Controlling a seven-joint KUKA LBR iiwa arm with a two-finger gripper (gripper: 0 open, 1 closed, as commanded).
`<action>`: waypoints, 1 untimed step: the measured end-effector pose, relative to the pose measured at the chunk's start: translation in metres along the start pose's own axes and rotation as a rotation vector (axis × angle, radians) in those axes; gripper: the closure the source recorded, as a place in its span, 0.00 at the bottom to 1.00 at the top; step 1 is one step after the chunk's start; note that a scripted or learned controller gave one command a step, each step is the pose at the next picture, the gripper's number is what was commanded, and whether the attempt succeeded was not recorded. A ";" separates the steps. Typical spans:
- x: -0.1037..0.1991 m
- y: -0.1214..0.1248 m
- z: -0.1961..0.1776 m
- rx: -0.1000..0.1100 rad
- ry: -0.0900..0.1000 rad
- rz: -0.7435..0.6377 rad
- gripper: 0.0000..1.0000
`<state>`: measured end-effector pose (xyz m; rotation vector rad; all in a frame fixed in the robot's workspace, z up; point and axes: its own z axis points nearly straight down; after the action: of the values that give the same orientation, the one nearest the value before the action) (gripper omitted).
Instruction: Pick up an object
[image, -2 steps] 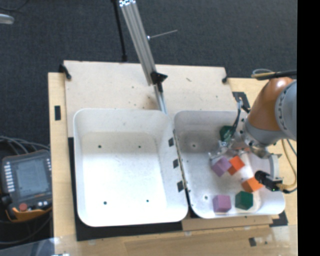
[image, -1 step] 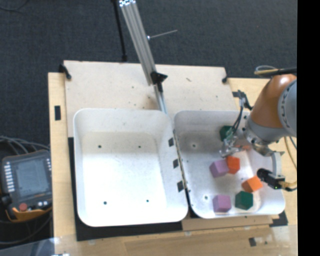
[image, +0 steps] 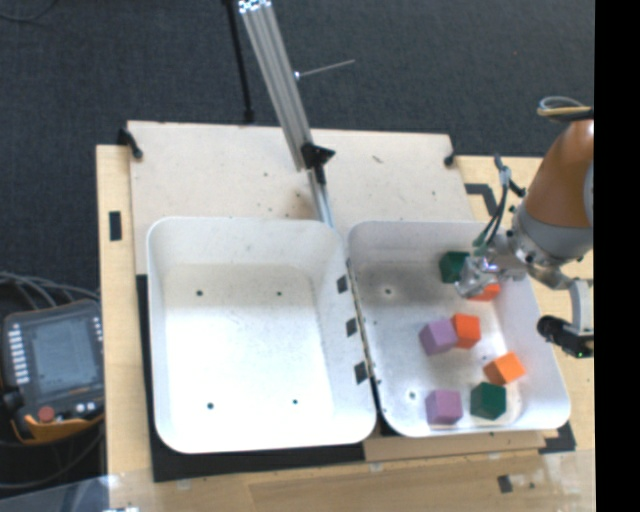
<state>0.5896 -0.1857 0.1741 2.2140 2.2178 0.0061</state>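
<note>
While the hand is hovering over the right bin, we are seeing green and orange blocks beside it; grip state unclear.

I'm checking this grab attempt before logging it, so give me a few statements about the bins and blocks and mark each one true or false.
1. All the blocks lie in the right bin. True.
2. There are two purple blocks, one near the bin's middle and one near its front edge. True.
3. The gripper hovers over the left bin. False: it is over the back of the right bin, beside a green block.
4. A second green block sits at the front of the right bin, next to a purple one. True.
5. Every block is orange. False: some are purple and green.
</note>
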 end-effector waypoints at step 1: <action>-0.002 0.011 -0.049 0.001 0.000 -0.001 1.00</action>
<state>0.6000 -0.1873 0.2233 2.2128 2.2199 0.0051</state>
